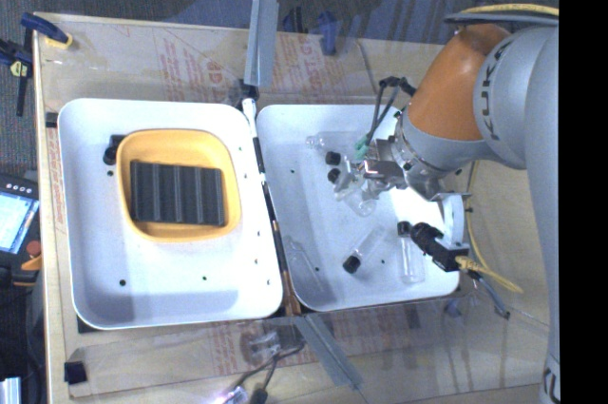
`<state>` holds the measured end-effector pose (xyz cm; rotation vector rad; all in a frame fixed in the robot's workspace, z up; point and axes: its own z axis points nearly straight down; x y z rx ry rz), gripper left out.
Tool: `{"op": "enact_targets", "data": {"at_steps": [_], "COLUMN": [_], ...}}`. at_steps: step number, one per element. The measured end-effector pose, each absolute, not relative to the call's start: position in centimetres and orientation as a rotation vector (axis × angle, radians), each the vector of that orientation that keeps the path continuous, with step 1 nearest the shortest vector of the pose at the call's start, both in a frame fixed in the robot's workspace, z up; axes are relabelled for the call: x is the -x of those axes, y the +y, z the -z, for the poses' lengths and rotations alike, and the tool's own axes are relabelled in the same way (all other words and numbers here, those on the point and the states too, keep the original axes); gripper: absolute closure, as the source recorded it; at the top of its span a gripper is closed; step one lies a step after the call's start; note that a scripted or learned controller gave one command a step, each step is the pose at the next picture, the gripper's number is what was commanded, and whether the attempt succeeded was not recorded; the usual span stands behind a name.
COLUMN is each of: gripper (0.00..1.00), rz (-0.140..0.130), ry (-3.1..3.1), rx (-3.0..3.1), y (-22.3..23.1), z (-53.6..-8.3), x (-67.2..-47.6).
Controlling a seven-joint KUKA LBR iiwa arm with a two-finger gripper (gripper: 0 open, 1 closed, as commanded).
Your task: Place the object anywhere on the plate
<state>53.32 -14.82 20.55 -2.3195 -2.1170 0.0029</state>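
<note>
A yellow plate (179, 144) with a dark ridged centre lies in the left bin (104, 269). The right bin (309, 212) holds small clear pieces with black caps. One (358, 257) lies near the front, and another (409, 262) sits by the front right wall. A clear piece (317, 144) and two small black bits (333, 166) lie at the back left. My gripper (364, 181) hangs low over the middle of the right bin, among the clear pieces. The wrist hides what is under it.
A black clip-like part (427, 242) sticks out below the wrist near the right bin's right wall. A raised divider (266, 202) separates the bins. A metal bar (259, 39) stands behind them, and blue clamps (328, 29) sit on the bench's far edge.
</note>
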Motion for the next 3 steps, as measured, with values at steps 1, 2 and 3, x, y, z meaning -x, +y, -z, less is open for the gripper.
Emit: {"op": "enact_targets", "data": {"at_steps": [1, 2, 3], "gripper": [1.00, 1.00, 0.00], "rz": [-0.002, -0.003, -0.002], "ry": [-2.422, -2.618, -2.618], "rx": [2.000, 1.735, 1.735], "y": [-8.5, -3.5, -3.6], "z": [-22.3, -20.7, -20.7], "x": [-54.7, -59.9, -59.9]}}
